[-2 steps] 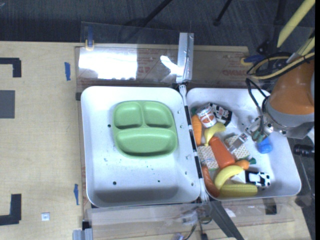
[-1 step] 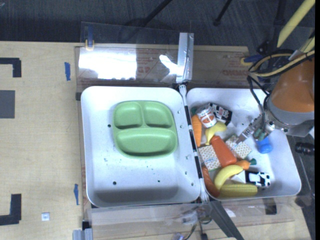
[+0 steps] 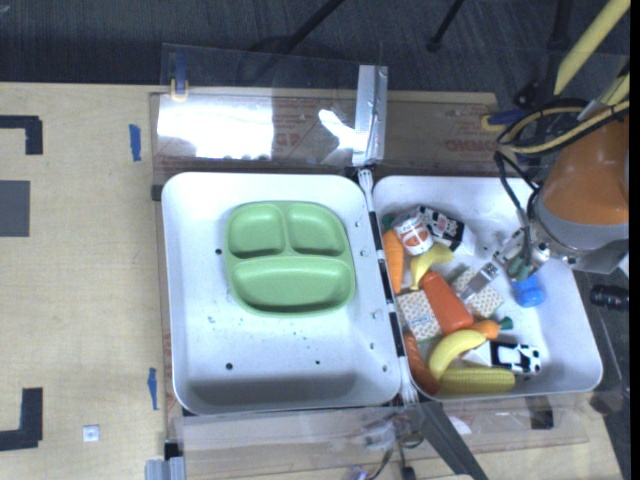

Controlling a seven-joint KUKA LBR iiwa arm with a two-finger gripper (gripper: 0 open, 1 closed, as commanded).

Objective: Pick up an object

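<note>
A: Green, a divided plate (image 3: 290,256) is seen in the left bin (image 3: 190,298).

B: The toys, a banana (image 3: 456,348) among them, are heaped in the right bin (image 3: 575,343). The end effector (image 3: 520,253) is held over it; its state cannot be told.

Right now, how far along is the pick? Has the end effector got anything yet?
Done: the arm has reached over the right bin, with the end effector low near the blue cap.
In hand: I can see nothing between its fingers.
Left: the grasp and lift. The bananas, orange bottle and corn lie in the pile; the green tray sits in the left bin.
</note>
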